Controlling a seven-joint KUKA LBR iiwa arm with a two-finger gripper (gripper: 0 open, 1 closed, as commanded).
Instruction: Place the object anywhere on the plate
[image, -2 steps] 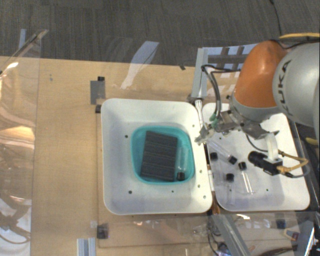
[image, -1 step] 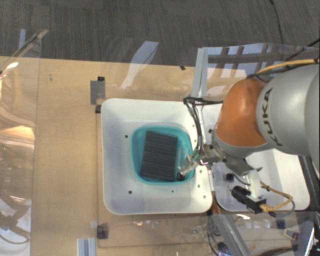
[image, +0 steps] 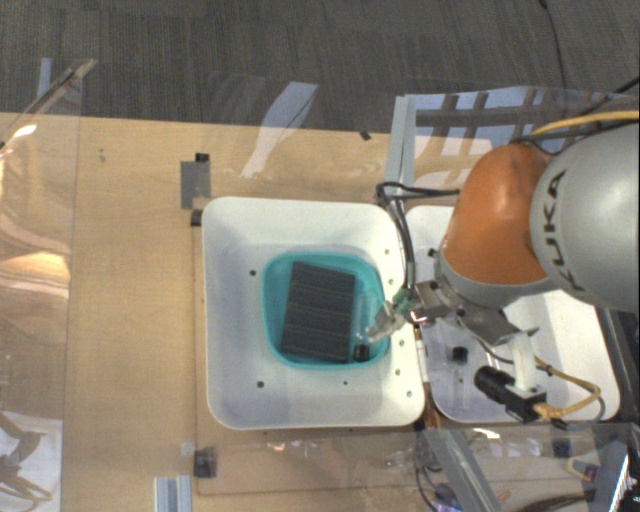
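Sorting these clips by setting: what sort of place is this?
Probably a robotics lab: a KUKA arm reaches over two white bins on a wooden bench; a dark ridged object lies on a teal plate.

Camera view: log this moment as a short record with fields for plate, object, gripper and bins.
plate: teal plate, square with rounded corners, in the left white bin
object: dark ribbed slab lying flat on the plate
gripper: gripper at the plate's right rim, beside the slab's right edge
arm: reaches in over the right white bin
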